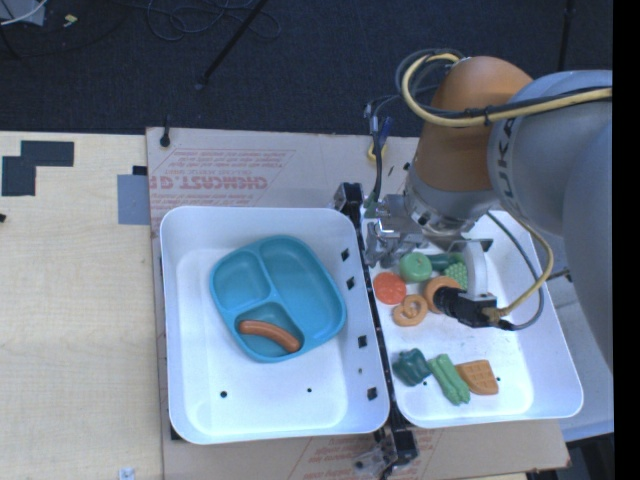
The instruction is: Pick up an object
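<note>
My gripper (pixel 383 243) hangs low over the upper left corner of the right bin (pixel 545 388), close to the wall between the bins. Just right of it lies a green round toy (pixel 415 266), and below it a red-orange disc (pixel 389 288). A tan ring (pixel 409 311) and an orange ring (pixel 438 293) lie beside the disc. I see nothing held in the gripper. The orange wrist band and grey arm cover the bin's upper right part.
Near the right bin's front lie a dark green piece (pixel 410 367), a green pickle (pixel 449 379) and an orange wedge (pixel 478 376). The left bin (pixel 200 388) holds a blue divided plate (pixel 290 268) with a sausage (pixel 268 335) in its front compartment.
</note>
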Robot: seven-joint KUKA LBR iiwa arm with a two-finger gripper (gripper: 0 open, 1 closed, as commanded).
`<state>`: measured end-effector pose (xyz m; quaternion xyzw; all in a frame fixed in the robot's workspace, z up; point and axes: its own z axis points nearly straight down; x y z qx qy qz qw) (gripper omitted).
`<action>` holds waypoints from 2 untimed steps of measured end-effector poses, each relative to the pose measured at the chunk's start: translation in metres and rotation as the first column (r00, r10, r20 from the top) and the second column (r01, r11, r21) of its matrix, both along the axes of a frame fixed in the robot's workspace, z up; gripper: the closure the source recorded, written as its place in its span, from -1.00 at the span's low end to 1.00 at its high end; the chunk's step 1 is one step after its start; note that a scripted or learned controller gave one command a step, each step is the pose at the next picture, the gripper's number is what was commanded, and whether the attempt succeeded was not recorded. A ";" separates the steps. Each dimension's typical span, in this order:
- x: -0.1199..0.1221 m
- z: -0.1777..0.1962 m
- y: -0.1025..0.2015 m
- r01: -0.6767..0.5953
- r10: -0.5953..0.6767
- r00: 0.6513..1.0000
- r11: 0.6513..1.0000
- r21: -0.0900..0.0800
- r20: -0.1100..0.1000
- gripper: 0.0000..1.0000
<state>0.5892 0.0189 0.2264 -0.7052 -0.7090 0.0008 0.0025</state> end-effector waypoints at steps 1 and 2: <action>-0.003 0.010 0.033 0.002 -0.002 1.000 1.000 -0.001 0.002 1.00; 0.004 0.004 0.037 0.005 -0.005 1.000 1.000 -0.003 0.002 1.00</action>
